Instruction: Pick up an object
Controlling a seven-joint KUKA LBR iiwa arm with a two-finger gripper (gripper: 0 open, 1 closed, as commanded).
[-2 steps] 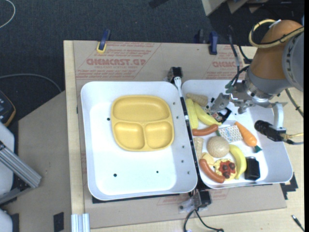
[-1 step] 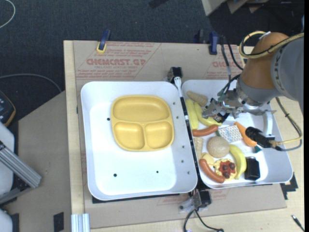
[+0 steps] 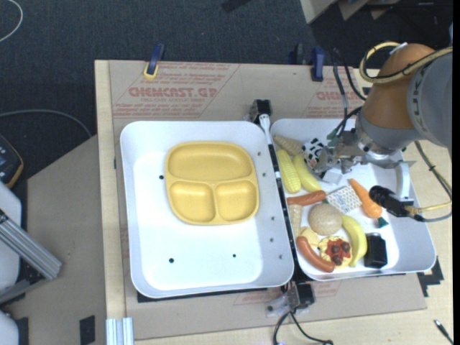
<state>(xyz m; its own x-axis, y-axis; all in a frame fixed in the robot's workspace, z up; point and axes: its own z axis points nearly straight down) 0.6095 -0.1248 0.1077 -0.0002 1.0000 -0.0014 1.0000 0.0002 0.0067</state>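
Here the grey arm (image 3: pixel 402 99) with its orange band reaches in from the right and hangs low over the right-hand bin (image 3: pixel 420 254), which is crowded with toy food. The gripper (image 3: pixel 338 157) sits near the far end of that bin, just beside a small black-and-white spotted toy (image 3: pixel 313 150) and above the corn cob (image 3: pixel 289 171). Whether anything sits in its grasp I cannot tell; the wrist body hides the tips.

The candidates for picking all lie in this bin: the corn cob and a yellow piece (image 3: pixel 309 178) beside it, a sausage (image 3: pixel 307 198), a carrot (image 3: pixel 365 199), a round brownish bun (image 3: pixel 325 220), a banana (image 3: pixel 356 237), a second sausage (image 3: pixel 315 254), and a black block (image 3: pixel 374 251) at the near corner. They lie packed, many touching. The left-hand bin (image 3: pixel 144 192) holds a yellow divided plate (image 3: pixel 212 180).

By my reading the step in hand is the approach or descent onto a chosen object near the spotted toy, with no lift begun. The next move calls for settling squarely on one item, since the neighbours crowd close and a closing grip could nudge or catch two things at once.
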